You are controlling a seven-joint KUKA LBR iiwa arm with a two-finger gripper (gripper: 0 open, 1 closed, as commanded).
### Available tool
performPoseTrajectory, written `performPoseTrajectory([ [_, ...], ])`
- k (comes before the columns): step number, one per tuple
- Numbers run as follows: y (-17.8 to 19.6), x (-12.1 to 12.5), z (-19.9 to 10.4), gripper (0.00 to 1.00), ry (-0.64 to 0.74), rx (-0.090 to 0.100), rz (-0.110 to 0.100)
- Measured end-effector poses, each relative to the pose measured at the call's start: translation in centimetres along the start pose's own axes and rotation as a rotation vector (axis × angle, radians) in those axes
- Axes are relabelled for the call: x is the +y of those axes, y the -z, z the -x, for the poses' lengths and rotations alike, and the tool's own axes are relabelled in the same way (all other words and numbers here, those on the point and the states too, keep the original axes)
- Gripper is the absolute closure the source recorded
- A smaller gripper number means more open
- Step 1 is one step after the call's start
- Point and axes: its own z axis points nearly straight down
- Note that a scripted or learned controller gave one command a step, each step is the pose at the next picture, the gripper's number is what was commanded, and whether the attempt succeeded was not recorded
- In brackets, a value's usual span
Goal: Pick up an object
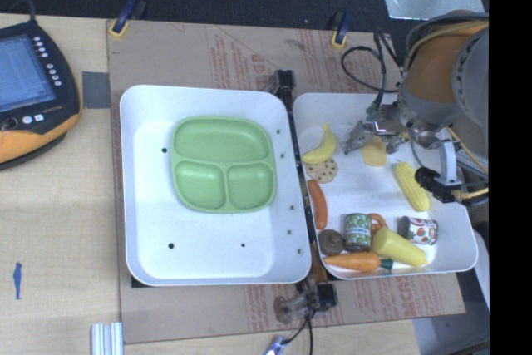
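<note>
claw [371, 135] low in the right bin [465, 258], fingers spread wide, nothing between them | yellow block [375, 154] just beside it, banana [321, 147] near | risk: fingers close beside the block and push it away | corn [411, 185] may get bumped

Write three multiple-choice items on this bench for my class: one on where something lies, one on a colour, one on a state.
1. Where does the green divided plate lie?
A. in the left bin
B. in the right bin
C. on the bare bench

2. What colour is the corn cob?
A. red
B. yellow
C. blue

3. How does the small green can stand?
A. upright
B. crushed flat
C. upside down on the plate

Answers: 1 A, the plate sits in the left bin. 2 B, the cob in the right bin is yellow. 3 A, the can's round top faces up beside the carrot.
</note>
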Motion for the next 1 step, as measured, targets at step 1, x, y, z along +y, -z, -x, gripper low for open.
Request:
performPoseTrajectory([
  [1, 8.2, 2.15, 5.31, 0.0, -0.005, 0.0, 0.004],
])
